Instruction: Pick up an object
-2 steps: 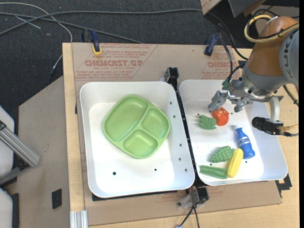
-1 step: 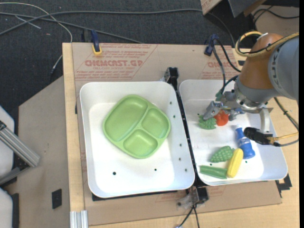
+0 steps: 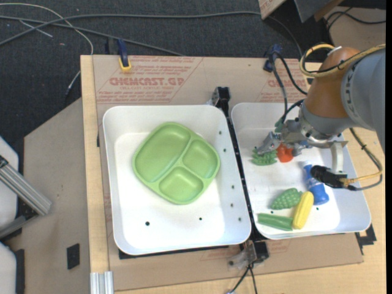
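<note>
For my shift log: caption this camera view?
Gripper low in right bin by green and orange toys; green divided plate in left bin.

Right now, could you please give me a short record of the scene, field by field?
left bin: holds a green divided tray, tilted askew
right bin: holds small toy foods
dark green toy: near the bin's left wall, just beside the gripper
orange toy: beside the green one, under the gripper
blue toy: middle of the bin
green bumpy toy: front, beside the corn
green pod: at the front wall
gripper: low over the right bin's back half, nothing seen held
arm: reaches in from the right
</note>
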Robot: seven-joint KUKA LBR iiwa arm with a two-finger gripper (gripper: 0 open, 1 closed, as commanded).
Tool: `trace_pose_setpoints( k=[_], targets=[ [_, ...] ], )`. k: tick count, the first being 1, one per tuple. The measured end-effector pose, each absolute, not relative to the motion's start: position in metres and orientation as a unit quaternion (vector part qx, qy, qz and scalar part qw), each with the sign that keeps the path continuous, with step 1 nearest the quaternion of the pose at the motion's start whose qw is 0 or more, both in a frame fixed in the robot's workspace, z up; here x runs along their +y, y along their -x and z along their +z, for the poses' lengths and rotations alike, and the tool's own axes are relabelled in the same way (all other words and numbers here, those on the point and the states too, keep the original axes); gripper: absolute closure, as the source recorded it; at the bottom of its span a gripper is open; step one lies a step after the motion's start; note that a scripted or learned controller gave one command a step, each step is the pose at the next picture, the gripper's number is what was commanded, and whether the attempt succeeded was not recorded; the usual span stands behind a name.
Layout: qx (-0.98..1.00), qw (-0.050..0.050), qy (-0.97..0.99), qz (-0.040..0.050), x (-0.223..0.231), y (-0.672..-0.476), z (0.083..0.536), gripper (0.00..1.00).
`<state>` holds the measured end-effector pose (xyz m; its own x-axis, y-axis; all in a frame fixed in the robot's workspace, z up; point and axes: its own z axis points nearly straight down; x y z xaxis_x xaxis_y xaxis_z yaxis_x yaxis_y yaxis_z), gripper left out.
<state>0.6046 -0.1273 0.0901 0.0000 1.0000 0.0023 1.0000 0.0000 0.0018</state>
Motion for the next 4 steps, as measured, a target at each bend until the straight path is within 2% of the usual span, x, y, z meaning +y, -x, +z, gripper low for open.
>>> trace_pose_setpoints(
  k=[1,2,3,4],
  targets=[
    [-0.707,-0.005,0.707,-0.0050,-0.127,-0.608,0.104,1.00],
    [-0.707,-0.002,0.707,-0.0011,-0.136,-0.614,0.159,1.00],
    [-0.707,-0.003,0.707,-0.0015,-0.144,-0.609,0.212,1.00],
    [-0.708,-0.004,0.707,-0.0023,-0.146,-0.618,0.274,1.00]
  ],
)
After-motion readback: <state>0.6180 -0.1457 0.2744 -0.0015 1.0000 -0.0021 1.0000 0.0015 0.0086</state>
